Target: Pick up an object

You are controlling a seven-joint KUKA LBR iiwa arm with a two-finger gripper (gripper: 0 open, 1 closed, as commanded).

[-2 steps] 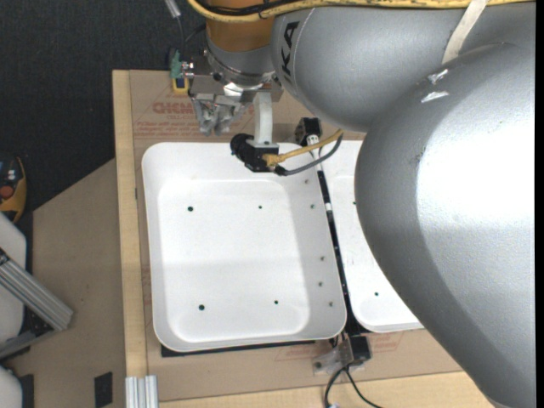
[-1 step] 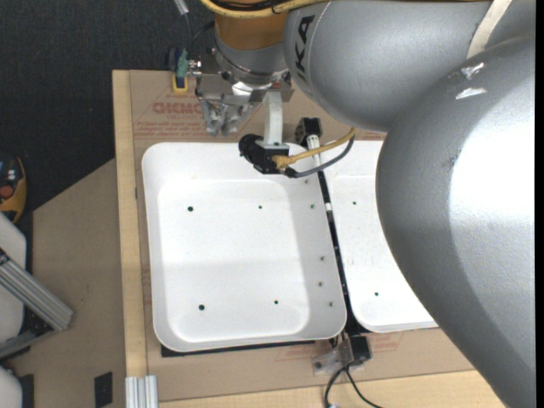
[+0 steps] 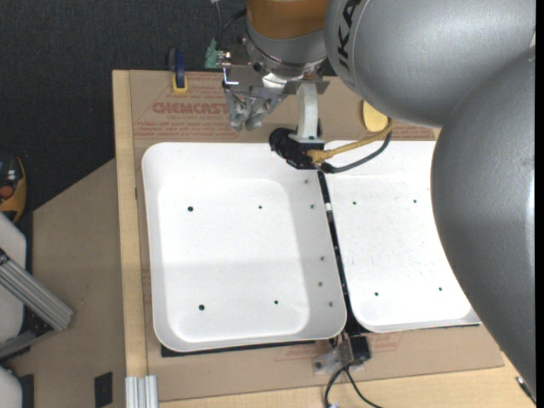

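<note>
My gripper (image 3: 246, 110) hangs under the orange band of the wrist, above the cardboard just beyond the back rim of the left white bin (image 3: 161, 228). I see nothing between it and the bench. A pale yellow rounded thing (image 3: 375, 116) peeks out from behind the arm, beyond the back edge of the right bin (image 3: 399, 253). The grey arm hides much of the right bin's right side.
A black fitting with a yellowish cable (image 3: 293, 150) sits where the two bins meet at the back. A blue and yellow clamp (image 3: 178, 69) and a green clamp (image 3: 210, 55) stand on the cardboard's far edge. A metal rail (image 3: 34, 296) lies at the left.
</note>
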